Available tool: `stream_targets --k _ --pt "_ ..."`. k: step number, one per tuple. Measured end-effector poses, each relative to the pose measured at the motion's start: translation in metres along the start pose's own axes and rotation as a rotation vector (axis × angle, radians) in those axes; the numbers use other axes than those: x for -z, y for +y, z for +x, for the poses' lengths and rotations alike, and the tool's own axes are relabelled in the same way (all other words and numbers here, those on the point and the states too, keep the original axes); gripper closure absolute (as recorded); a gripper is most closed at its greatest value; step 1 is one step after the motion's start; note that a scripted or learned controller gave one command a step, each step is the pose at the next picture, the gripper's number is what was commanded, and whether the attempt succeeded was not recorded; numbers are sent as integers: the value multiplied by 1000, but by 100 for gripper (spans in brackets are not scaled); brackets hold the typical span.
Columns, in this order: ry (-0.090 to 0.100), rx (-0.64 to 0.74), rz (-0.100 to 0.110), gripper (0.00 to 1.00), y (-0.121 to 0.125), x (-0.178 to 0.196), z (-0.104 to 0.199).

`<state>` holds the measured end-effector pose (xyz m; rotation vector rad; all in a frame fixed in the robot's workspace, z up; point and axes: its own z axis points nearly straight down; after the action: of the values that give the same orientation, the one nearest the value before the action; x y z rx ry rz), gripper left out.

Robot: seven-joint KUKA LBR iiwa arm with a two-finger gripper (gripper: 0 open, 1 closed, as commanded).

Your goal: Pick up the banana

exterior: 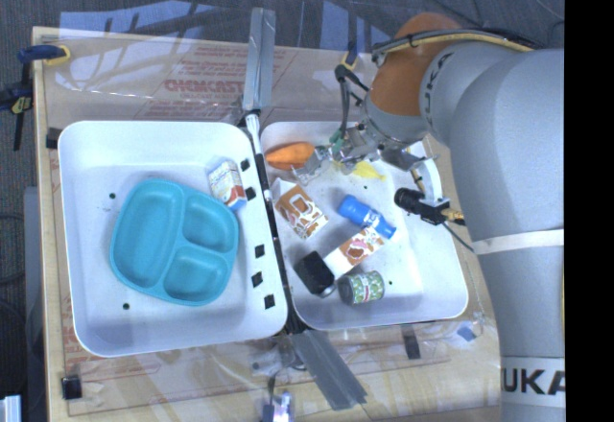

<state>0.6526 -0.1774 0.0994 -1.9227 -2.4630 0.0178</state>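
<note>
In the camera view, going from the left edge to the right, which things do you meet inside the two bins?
Blue divided plate → small carton → orange carrot → brown snack packet → green-lidded can → blue bottle → yellow banana.

Blue plate [173,243], perhaps a carrot [289,155]

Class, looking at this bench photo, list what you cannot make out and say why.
1. Pincer: the wrist above hides its tips in the camera view.
2. Banana: a yellow sliver, mostly hidden under the arm.
3. Labels on the small carton and green can: too small to read.
</note>
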Motion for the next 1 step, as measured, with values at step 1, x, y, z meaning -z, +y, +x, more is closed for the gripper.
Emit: stream_targets --k 1 --pt "4 -14 2 0 -8 -13 -31"
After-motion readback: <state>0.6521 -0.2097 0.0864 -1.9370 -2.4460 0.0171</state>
